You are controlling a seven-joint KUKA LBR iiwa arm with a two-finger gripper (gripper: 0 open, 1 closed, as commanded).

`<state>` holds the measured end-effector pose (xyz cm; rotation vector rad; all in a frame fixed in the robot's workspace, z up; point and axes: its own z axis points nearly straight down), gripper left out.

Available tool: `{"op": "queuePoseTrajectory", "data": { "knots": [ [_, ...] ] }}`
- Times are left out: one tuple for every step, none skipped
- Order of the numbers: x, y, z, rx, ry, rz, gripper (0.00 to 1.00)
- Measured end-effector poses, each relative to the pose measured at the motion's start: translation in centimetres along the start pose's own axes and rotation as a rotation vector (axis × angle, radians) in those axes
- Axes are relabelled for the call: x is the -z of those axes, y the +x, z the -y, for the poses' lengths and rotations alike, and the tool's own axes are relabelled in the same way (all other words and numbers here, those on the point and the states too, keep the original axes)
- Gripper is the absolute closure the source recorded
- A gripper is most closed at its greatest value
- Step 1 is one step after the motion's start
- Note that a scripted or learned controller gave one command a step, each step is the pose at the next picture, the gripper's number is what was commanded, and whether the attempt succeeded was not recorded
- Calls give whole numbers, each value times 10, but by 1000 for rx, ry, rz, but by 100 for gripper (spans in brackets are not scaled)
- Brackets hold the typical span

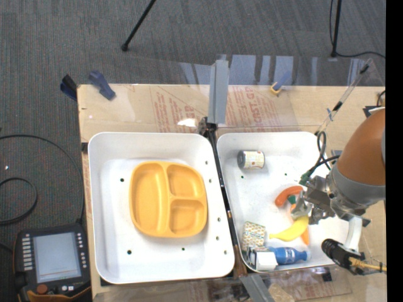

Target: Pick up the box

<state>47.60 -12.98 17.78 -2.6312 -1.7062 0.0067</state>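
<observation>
The box (255,234) is small, with a pale green and white pattern. It lies near the front of the right bin (264,142), close to its left wall. My gripper (308,207) hangs over the right side of that bin, above an orange toy (288,195) and a yellow banana (289,232). It is to the right of the box and a little behind it, clearly apart from it. The arm's grey and orange wrist (365,159) hides the bin's right edge.
A small can (250,160) lies on its side at the back of the right bin. A white and blue bottle (280,256) lies along the front wall, just in front of the box. A yellow divided plate (169,199) sits in the left bin (107,168).
</observation>
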Motion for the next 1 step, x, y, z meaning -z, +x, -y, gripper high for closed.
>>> {"op": "queuePoseTrajectory", "data": {
  "knots": [
    [-6, -5, -2, -18, 2, 0, 100]
  ]
}}
